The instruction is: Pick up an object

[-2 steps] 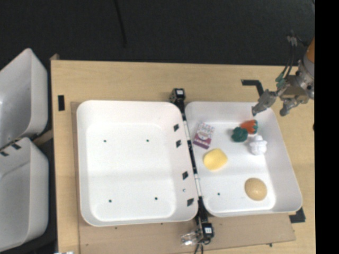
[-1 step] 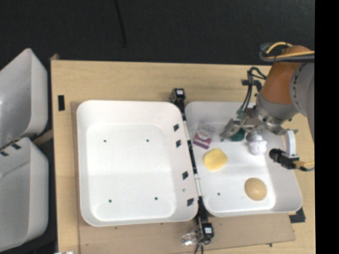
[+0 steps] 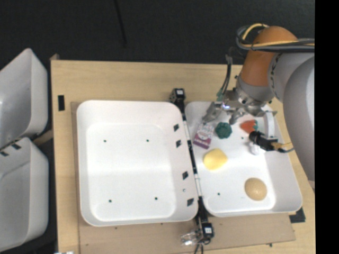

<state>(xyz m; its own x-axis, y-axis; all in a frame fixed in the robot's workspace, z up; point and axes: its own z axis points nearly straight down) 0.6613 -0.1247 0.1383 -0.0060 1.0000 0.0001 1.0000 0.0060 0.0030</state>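
My gripper (image 3: pixel 221 117) hangs over the far part of the right bin (image 3: pixel 280 168), open, with nothing between its fingers. A teal lump (image 3: pixel 224 130) lies just below the fingertips, apart from them. To its left, a purple and white packet (image 3: pixel 202 137) rests close to the bin's left wall. A red-orange piece (image 3: pixel 248 125) lies to the right of the teal lump, partly under the wrist. Nearer the front are a yellow rounded object (image 3: pixel 215 159) and a tan ball (image 3: pixel 256 189).
The left bin (image 3: pixel 127 160) adjoins the right one along a shared middle rim with small black clips (image 3: pixel 187 157). The arm's grey body and orange band (image 3: pixel 262 57) fill the back right corner. Wooden bench (image 3: pixel 132 81) borders both bins.
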